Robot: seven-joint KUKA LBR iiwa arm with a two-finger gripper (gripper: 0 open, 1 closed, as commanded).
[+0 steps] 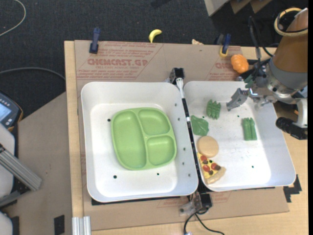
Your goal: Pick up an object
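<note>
Where fingers (238, 100) hover, spread, empty: "CHEMCAST GP" on brown board (120, 60).

A brown board-topped bench (122, 62) is carrying two shallow white bins side by side, the left bin (93, 131) and the right bin (274, 165) touching along their inner rims. An orange ball (239, 63) is lying on the board just beyond the right bin.

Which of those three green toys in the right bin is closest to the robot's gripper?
The ridged green piece at the bin's upper middle, just left of the gripper. The other two lie lower down.
</note>
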